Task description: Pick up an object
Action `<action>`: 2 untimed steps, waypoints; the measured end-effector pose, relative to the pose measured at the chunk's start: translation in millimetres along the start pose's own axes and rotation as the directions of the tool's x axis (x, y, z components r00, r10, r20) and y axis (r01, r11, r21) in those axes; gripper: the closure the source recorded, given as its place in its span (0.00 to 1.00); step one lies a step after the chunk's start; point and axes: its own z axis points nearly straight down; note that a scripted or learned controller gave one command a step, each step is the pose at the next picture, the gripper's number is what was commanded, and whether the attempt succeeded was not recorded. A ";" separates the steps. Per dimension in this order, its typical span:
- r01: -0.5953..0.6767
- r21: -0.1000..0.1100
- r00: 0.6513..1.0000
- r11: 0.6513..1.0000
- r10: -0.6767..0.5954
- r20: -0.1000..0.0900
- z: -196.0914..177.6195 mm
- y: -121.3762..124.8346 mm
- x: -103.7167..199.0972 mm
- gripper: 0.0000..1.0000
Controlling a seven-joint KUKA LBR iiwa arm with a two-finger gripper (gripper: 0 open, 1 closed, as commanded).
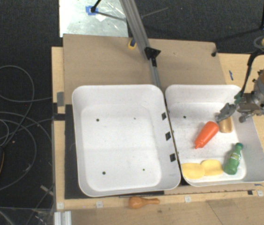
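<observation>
In the right bin [188, 102] lie an orange carrot [206, 134], a small tan block [225, 125], a green bottle [233, 159] and two pale yellow pieces [202, 169]. My gripper [233, 114] hangs over the bin's right side, just above and behind the tan block. Its two grey fingers are spread open with nothing between them. The left finger [224, 111] points down toward the tan block and the carrot's tip.
The left bin [118, 137] sits beside the right one, joined by black clips. A small brown pear-shaped item [143, 201] lies on the bench in front of the bins. A slanted metal pole [136, 22] crosses above the back.
</observation>
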 end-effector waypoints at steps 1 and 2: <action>-0.001 0.002 1.000 1.000 0.001 0.000 60.0 -7.1 -2.7 0.00; 0.004 -0.021 1.000 1.000 -0.004 0.001 90.3 -0.1 -1.1 0.00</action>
